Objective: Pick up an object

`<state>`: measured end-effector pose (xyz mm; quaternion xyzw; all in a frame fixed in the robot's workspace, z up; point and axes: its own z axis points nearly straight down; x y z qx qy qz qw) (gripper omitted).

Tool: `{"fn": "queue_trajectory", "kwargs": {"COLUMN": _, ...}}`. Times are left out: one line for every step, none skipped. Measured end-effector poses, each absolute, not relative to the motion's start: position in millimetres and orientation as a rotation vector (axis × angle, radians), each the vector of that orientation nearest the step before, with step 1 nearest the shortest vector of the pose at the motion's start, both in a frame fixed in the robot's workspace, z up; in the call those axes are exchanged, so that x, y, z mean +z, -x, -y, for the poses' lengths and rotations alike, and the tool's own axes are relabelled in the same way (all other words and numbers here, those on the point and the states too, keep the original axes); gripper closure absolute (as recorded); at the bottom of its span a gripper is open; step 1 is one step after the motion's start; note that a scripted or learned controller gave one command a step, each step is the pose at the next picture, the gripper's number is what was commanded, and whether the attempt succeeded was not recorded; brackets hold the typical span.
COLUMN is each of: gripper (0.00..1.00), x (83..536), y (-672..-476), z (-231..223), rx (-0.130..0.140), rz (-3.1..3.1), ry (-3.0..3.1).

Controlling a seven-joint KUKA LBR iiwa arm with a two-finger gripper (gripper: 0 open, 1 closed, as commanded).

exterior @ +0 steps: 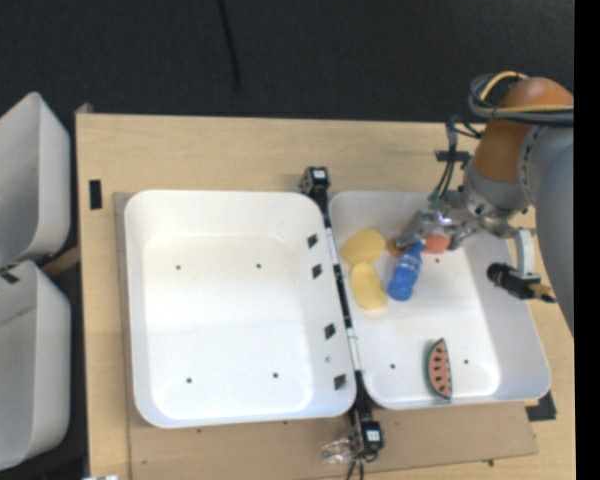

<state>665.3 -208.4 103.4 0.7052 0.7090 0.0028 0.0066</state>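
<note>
From my remote seat I see the wooden bench (100,268) first, carrying two shallow white bins side by side. The left bin (230,308) is the wider of the two; the right bin (500,368) holds all the objects. The grey arm (540,168), with its orange band, reaches in from the right and hangs over the right bin's far half.

In that bin, a blue bottle (404,273) lies tilted, its upper end just under the gripper (430,236). I cannot tell from this angle whether the claw is released or clenched, nor whether it grips the bottle; the tip area is a blur of grey and a reddish spot. Just left of the bottle sit two yellow lumps: a rounder yellow piece (363,245) near the divider and an oblong yellow piece (369,288) below it, touching or nearly touching the bottle. A watermelon slice toy (438,370) lies well apart, near the bin's near edge.
</note>
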Motion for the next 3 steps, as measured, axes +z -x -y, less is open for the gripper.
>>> {"fn": "queue_trajectory", "kwargs": {"gripper": 1.0, "x": 123.5, "y": -667.7, "z": 211.1, "rx": 0.018, "rz": -2.21, "ry": -2.198}}
{"fn": "queue_trajectory", "kwargs": {"gripper": 1.0, "x": 232.8, "y": -693.3, "z": 147.2, "rx": 0.015, "rz": -2.222, "ry": -2.203}}
{"fn": "queue_trajectory", "kwargs": {"gripper": 1.0, "x": 232.6, "y": -690.5, "z": 9.9, "rx": 0.009, "rz": -2.236, "ry": -2.206}}
